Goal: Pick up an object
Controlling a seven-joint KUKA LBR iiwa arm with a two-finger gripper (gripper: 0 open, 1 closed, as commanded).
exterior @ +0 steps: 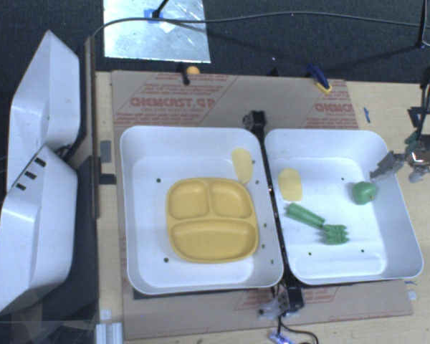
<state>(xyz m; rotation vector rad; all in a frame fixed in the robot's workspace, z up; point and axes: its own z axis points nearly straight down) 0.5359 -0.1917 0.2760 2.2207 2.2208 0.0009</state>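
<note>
The right bin (322, 272) holds a green toy fork (315, 223) near its middle, a round green piece (364, 191) toward its right wall and a pale yellow oblong piece (290, 184) at its left. In the left bin (145, 264) lies a yellow divided plate (212, 219), with a second pale yellow piece (242, 165) just behind it. My gripper (394, 162) hangs at the right bin's right rim, just up and right of the round green piece, with nothing visible between its fingers.
Both bins rest on a cardboard sheet (172, 100). White equipment housings (36, 170) stand along the left. A shiny metal plate (156, 18) lies at the back, and cables run across the dark floor behind the bench.
</note>
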